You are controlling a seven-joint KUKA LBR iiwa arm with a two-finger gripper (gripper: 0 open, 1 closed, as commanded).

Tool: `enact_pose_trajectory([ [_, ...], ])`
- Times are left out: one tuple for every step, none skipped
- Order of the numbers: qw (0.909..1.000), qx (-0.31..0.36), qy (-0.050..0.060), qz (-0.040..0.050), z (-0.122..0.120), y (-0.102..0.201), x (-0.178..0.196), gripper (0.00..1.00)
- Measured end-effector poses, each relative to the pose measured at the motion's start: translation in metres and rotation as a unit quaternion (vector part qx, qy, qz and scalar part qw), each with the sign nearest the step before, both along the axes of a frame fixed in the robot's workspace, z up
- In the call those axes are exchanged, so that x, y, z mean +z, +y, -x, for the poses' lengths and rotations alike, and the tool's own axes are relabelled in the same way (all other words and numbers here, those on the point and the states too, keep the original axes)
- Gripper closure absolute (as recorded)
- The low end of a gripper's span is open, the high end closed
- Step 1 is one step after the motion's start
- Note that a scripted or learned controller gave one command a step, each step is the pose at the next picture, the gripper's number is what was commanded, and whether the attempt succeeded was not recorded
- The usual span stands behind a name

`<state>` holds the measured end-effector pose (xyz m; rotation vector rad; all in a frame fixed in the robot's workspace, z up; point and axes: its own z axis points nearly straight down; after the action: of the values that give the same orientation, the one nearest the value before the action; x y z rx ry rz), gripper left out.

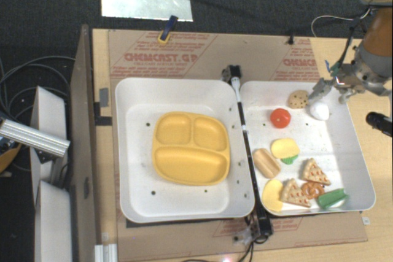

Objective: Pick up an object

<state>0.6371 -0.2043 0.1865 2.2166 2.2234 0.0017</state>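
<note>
Nearest the camera, well away from the pincer, the right bin (359,176) has a green pepper-looking piece (332,198), two pizza slices (305,184) and a yellow disc (272,195) bunched in its near corner. A bit closer to the pincer there's a hot dog bun (266,162) and a yellow-green piece (286,150), then a red tomato (280,118). The white egg-like thing (319,110) sits right under the pincer (328,83), with a cookie (298,99) just beside it. Can't tell if the pincer is spread or pressed together. Way off to the side, the left bin (138,150) holds a yellow divided plate (190,148).
</note>
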Motion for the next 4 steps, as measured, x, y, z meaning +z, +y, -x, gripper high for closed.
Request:
enact_pose_trajectory([
  [1.0000, -0.001, 0.003, -0.0015, 0.056, 0.027, -0.106, 0.00],
  [0.9998, 0.006, 0.020, -0.0030, -0.004, 0.054, -0.107, 0.00],
  [1.0000, 0.000, 0.007, -0.0005, -0.029, 0.090, -0.104, 0.00],
  [1.0000, 0.002, -0.001, 0.0006, -0.033, 0.090, -0.090, 1.00],
])
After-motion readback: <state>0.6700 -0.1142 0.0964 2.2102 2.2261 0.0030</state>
